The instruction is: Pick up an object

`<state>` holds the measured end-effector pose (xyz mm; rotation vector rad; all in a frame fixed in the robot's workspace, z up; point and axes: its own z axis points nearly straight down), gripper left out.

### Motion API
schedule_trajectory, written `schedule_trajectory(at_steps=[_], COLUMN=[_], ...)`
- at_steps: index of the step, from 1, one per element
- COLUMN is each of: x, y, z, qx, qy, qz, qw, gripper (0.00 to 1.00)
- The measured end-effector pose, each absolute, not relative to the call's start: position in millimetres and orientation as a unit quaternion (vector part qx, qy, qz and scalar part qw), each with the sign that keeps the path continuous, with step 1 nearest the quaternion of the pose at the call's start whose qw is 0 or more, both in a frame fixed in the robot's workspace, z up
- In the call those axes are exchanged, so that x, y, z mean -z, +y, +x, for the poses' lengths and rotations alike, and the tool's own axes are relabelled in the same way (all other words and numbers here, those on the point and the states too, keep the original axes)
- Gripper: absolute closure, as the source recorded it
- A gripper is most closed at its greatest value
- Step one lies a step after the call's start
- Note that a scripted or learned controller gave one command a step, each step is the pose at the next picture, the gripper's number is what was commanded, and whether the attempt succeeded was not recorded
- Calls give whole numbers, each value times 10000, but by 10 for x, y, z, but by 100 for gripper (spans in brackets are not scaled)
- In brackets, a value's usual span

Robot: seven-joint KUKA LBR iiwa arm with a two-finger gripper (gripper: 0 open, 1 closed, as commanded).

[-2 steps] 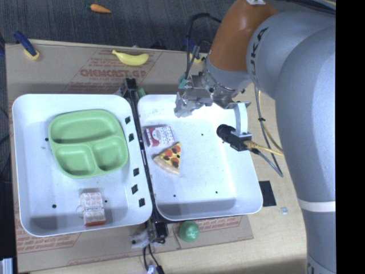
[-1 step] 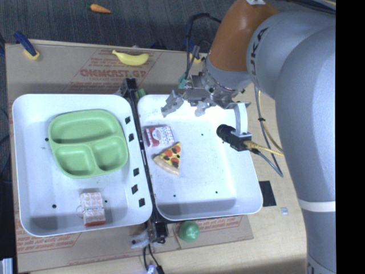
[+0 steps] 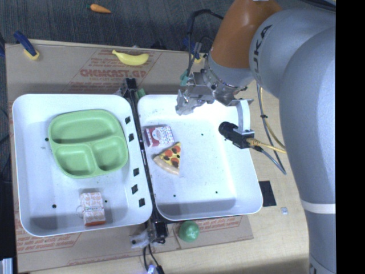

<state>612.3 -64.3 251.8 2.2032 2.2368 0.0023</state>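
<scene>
The gripper (image 3: pixel 189 100) hangs above the far edge of the right bin (image 3: pixel 239 181); whether it is released or clenched cannot be told, and nothing is seen in its grasp. Below and left of the gripper lie a red-and-white packet (image 3: pixel 158 135) and, just beyond it, a pizza slice (image 3: pixel 170 158). Far to its left, the left bin (image 3: pixel 28 153) holds 1 green divided tray (image 3: pixel 87 141) and 1 small wrapped snack (image 3: pixel 92 207).

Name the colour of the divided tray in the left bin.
Light green; the divided tray shows clearly in the camera view.
</scene>
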Motion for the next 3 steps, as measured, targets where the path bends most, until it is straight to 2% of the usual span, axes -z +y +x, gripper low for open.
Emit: schedule_trajectory(at_steps=[1, 2, 3], x=[-2516, -2596, -1922], y=[-642, -53, -868], z=[6122, 6482, 5703], qx=[-5, -12, 25], qy=[7126, 7093, 7082], qz=[7016, 7049, 7060], qw=[8, 2, -14], gripper=[0, 0, 0])
